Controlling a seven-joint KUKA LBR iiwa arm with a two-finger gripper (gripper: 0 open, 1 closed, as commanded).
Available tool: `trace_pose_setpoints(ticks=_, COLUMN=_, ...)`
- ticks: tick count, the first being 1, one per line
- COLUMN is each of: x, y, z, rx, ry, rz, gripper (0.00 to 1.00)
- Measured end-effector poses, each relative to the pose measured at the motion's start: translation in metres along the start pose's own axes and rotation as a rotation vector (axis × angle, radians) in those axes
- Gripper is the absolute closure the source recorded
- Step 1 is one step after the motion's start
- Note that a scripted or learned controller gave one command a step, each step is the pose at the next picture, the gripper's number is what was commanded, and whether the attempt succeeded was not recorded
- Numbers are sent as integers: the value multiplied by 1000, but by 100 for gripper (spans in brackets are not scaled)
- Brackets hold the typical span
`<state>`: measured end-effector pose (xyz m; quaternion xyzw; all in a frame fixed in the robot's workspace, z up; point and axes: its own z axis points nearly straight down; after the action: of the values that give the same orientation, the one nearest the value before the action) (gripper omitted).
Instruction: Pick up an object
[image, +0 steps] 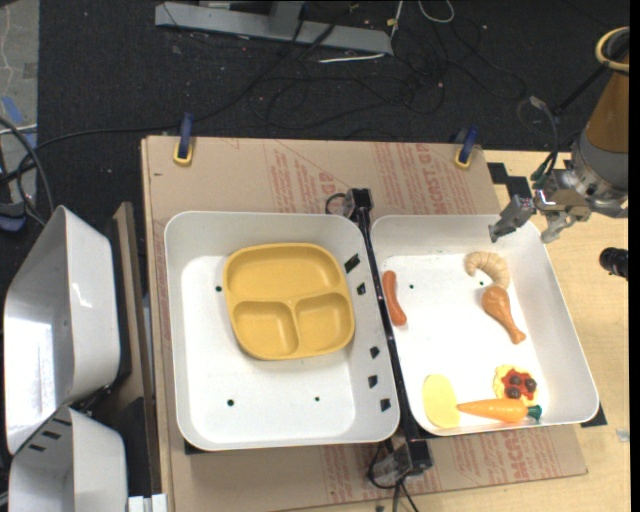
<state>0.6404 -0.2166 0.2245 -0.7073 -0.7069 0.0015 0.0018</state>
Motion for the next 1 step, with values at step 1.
trace_pose_setpoints(ticks=1, x=1, y=-2, z=43, rx=-2, ry=-1, rz=0, gripper=0)
